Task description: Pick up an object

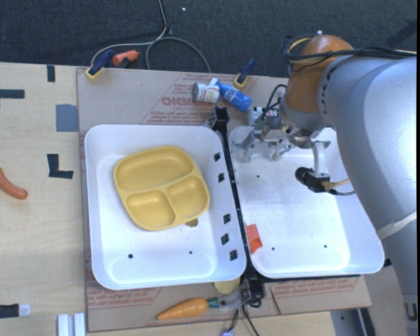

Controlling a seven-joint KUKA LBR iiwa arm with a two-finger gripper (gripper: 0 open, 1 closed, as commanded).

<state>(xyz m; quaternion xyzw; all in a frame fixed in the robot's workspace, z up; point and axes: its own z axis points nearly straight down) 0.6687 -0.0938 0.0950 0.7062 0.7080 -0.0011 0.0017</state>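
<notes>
Yellow divided plate [161, 187] sits in the left bin [98, 257], tilted a bit and nearer the far side. The grey arm [378, 131] comes in over the right bin [294, 236], with the gripper [262, 142] down at that bin's far left corner. Honestly can't tell if it's open or clamped. A toy carrot [182, 309] lies just outside the bins' near edge, and a little sausage [8, 183] is way off left on the bench.

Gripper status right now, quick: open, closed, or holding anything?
Gripper: over the far end of the right bin; open or closed cannot be told, and nothing is seen held.
</notes>
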